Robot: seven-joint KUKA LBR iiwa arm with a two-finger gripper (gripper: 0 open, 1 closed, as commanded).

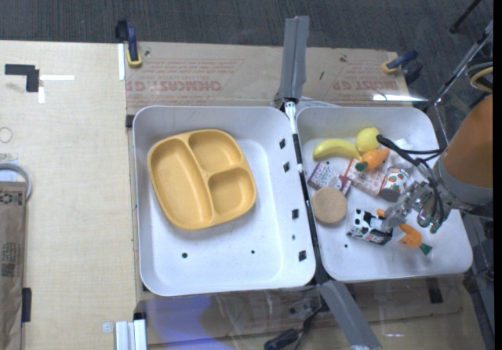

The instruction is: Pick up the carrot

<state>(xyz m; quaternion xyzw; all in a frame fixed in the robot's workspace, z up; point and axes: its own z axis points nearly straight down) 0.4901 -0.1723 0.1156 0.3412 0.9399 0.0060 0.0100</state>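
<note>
Even, fairly bright overhead light falls on the left bin (pixel 157 262), whose white floor shows only faint shadow beside the yellow plate (pixel 202 177). Below that bin a pale bluish glare smears the edge. Right of it, the arm's orange band (pixel 477 148) looks soft and blurred.

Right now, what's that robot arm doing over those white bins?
The grey robot arm's gripper hangs low over the right white bin, among toy food, near a small orange carrot. Another orange carrot lies beside a yellow banana. The left white bin holds a yellow divided plate.
</note>
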